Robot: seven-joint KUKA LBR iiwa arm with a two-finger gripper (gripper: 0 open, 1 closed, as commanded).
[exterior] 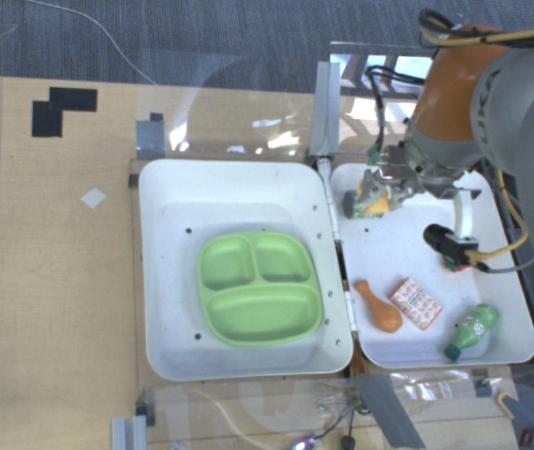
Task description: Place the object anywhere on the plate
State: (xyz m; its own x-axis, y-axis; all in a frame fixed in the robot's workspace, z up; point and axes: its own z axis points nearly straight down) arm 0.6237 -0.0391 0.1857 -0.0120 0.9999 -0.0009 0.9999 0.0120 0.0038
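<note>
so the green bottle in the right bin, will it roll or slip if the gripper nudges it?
Probably rolls: the green bottle lies on its side, its body looks rounded, and the right bin floor is smooth. Its glossy surface suggests a slippery grip. It looks like light toy plastic, so a nudge may skid it.

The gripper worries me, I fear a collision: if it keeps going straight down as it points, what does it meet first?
Probably the small yellow object right under the gripper, then the floor of the right bin. Depth is hard to judge here.
</note>
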